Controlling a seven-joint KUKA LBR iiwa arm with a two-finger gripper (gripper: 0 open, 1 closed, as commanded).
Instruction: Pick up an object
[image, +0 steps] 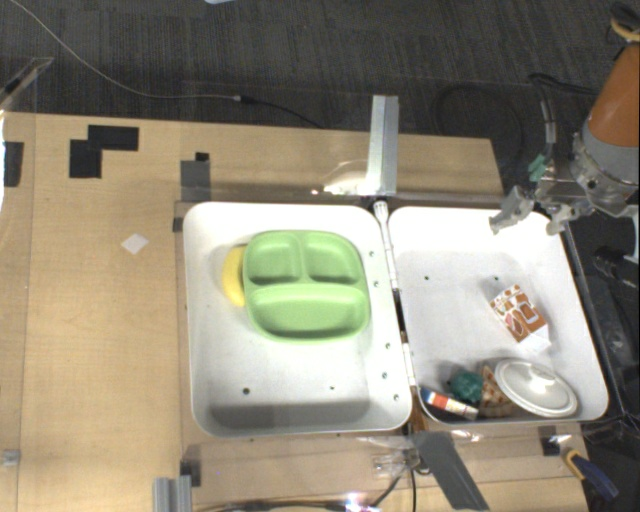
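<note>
My gripper hangs over the far right corner of the right bin, below the orange band of the arm. Its two grey fingers stand apart with nothing between them. In that bin an orange-and-white packet lies by the right wall, well in front of the gripper. Along the near wall sit a round white lid-like dish, a teal object, a brown item and a small tube with a red tip. The left bin holds a green divided plate with a yellow object partly under its left edge.
A metal post stands at the far end of the ridge between the bins. Cables hang beside the arm at the top right. Bare white floor lies in the middle of the right bin and the near half of the left bin.
</note>
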